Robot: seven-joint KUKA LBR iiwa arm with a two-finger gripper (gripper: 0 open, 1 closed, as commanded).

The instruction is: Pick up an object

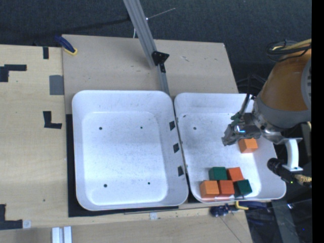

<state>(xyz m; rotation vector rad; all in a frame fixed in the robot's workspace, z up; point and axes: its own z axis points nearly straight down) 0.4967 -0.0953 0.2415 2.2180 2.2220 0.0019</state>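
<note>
My gripper [234, 135] hangs over the middle of the right white bin [202, 110], reaching in from the right. A lone orange block [248, 145] lies right beside it, just below and right of the gripper's tip; I cannot tell whether they touch. At the near end of that bin sits a cluster of blocks: a green one [218, 173], an orange one [235, 173], two more orange ones [209, 188] in front, and a dark green one [243, 187] at the right.
The left white bin [81, 135] lies alongside, parted from the right bin by a shared rim. A grey metal bar [144, 29] slants down from the top to the bins' far edge. The arm's bulk covers the right bin's right side.
</note>
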